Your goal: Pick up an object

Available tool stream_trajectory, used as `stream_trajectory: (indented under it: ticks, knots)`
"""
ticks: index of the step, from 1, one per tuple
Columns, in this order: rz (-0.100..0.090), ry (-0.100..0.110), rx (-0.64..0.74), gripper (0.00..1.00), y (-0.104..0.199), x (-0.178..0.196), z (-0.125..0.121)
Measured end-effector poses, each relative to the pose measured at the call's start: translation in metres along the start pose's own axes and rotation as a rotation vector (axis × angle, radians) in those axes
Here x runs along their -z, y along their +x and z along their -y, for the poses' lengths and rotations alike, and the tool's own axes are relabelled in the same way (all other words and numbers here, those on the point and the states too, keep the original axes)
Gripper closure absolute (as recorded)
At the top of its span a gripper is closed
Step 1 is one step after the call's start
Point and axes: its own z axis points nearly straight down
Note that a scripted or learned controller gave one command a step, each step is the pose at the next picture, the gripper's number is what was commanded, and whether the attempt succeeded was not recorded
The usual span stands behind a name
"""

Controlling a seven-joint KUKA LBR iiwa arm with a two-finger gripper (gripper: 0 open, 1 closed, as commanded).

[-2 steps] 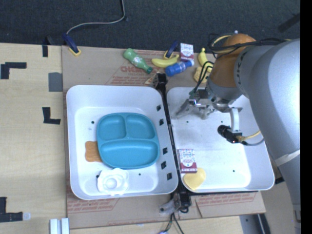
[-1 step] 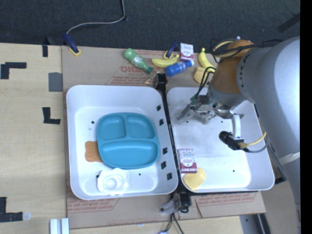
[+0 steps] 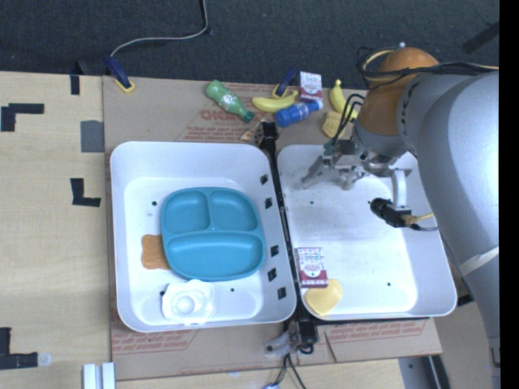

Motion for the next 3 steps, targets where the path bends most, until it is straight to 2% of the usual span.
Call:
stream_trajectory:
  ticks: [1, 2, 3]
  knots:
    - [0.001, 0.002, -0.001, 0.00, 0.017, 0.000, 0.019]
    - [0.002, 0.000, -0.001, 0.00, 0.018, 0.000, 0.033]
    - [-0.001, 0.001, -0.001, 0.00, 0.019, -0.001, -0.005]
